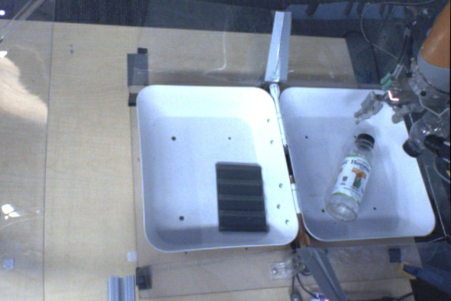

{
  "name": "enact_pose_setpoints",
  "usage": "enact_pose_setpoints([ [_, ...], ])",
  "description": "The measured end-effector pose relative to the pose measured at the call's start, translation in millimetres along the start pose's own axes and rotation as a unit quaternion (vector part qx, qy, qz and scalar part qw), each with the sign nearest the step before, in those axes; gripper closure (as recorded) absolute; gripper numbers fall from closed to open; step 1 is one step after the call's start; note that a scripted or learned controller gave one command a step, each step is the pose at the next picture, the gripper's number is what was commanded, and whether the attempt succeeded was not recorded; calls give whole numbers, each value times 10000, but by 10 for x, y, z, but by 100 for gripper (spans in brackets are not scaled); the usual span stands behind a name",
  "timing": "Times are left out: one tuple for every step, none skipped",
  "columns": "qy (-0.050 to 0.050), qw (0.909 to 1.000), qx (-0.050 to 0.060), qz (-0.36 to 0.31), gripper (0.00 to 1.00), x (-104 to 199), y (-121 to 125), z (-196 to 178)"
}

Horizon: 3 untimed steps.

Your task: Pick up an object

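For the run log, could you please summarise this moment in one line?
arm: gripper above right bin's far corner | bottle: lying in right bin | black block: left bin

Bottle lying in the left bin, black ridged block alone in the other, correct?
Bins swapped. The camera view shows the bottle lying on its side in the right bin, and the black ridged block alone in the left bin.

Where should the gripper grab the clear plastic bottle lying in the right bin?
Probably across the labelled midsection of the clear plastic bottle, coming straight down. It lies on its side in the right white bin, cap toward the far wall, so fingers should close across its narrow width, not along its length.
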<state>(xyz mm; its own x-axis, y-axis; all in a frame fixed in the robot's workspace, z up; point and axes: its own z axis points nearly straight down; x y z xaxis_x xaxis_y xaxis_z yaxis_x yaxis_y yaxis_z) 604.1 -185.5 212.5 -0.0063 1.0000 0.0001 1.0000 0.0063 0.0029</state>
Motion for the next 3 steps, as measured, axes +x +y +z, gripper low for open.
enact_pose_setpoints([
  [0,9987,-4,-509,0,-75,-309,1153],
  [-3,9975,-17,-709,0,35,-251,974],
  [-7,9974,-37,-714,0,-131,-39,1247],
])
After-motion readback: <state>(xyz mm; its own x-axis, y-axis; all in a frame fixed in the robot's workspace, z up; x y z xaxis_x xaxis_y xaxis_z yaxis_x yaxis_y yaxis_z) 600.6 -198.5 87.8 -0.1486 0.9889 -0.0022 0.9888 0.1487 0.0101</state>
